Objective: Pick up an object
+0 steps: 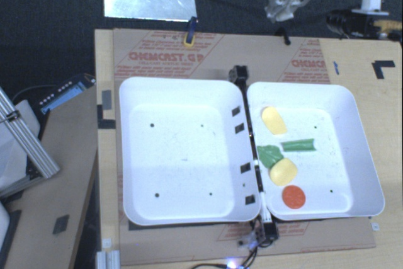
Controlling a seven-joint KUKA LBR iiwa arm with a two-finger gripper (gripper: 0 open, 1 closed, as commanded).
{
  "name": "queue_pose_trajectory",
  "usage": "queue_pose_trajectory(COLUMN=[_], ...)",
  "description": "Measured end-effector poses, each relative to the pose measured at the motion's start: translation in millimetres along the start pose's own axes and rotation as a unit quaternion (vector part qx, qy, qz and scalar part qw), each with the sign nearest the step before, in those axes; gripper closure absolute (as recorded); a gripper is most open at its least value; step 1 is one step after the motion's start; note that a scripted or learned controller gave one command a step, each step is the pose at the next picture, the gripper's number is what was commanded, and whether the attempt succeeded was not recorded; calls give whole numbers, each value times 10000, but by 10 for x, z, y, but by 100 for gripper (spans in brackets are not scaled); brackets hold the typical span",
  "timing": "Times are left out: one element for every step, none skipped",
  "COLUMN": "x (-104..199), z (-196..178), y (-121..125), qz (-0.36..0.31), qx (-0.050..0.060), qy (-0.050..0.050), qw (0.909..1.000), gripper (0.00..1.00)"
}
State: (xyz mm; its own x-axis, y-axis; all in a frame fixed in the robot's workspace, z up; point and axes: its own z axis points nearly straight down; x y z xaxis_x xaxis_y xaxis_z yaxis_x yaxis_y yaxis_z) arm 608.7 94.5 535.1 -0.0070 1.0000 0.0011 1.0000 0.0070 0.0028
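Right now the pincer (284, 4) hangs high up near the top of the view, past the far edge of the bench (352, 60). It is well apart from both bins. It looks blurry, and I cannot tell what state it is in. I see nothing in it.

All the things to pick from lie in the right bin (359, 129). They sit close to the wall where the two bins meet. A pale yellow piece (273, 120) lies farthest back. In front of it lies a long green stick (298, 145), flat on its side. Just beside the stick is a green lump (269, 154), and it touches a second yellow piece (283, 171). A round orange-red piece (293, 197) sits nearest the front, a little apart from the others.

The left bin (132, 135) is likely the place where picked things can go.

I think the pick has not begun yet. The arm waits up high, maybe so the camera can see all the things clearly.

The orange-red piece and the far yellow piece look easiest, because each has free space around it. The green lump and the yellow piece touching it look harder, since a finger could bump one while going for the other. Things near the wall may be tricky too, as the pincer has less room there.
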Motion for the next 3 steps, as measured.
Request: queue_pose_trajectory(x=[379,780,1042], z=[1,1,1], y=[69,-11,-102], qz=[-1,-4,2], qx=[0,3,7], qy=[-1,5,2], qw=[10000,10000,10000], gripper=[100,100,100])
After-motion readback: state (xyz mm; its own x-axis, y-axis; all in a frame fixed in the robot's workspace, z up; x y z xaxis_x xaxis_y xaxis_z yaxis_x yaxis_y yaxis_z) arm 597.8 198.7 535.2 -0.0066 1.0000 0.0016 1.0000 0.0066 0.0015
